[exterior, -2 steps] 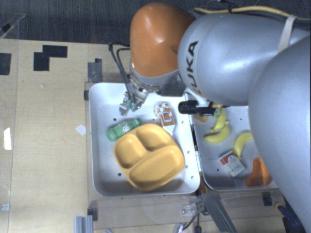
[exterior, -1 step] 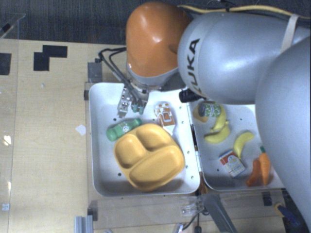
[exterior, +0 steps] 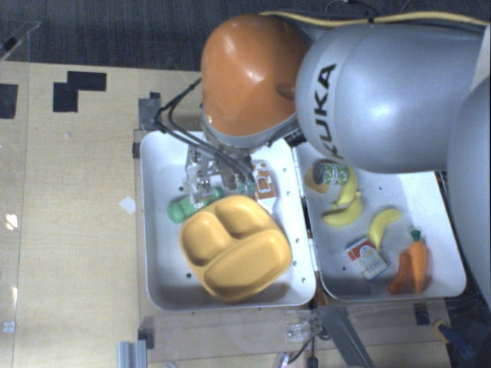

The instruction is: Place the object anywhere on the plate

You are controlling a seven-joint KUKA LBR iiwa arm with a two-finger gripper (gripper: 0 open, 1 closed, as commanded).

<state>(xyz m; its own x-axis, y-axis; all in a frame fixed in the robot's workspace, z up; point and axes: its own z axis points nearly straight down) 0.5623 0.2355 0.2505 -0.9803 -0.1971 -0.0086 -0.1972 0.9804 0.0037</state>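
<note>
Camera view, looking down at a slant on two white bins. The yellow divided plate (exterior: 234,245) lies in the left bin (exterior: 153,228), and serves here as the landmark. The gripper (exterior: 205,184) hangs just beyond the plate's far rim, under the arm's orange band (exterior: 249,75). Whether its jaws are released or clenched cannot be told; the metal parts blur together.

A green object (exterior: 184,208), probably the piece to be placed, lies just beside the plate's far-left rim, directly below the gripper and touching or nearly touching it. A carton with orange print (exterior: 264,184) sits past the plate's far-right rim.

Judged step: securing the green object before carrying it to the plate. To do this well, the grasp should centre on the object, then lift it clear of the raised rim before crossing over a compartment.

The plate nearly fills its bin toward the near wall, so open room lies mainly on its left. Well to the plate's right, the second bin (exterior: 453,282) holds two bananas (exterior: 345,205), a can (exterior: 328,175), a small carton (exterior: 368,257) and a carrot (exterior: 414,265).
</note>
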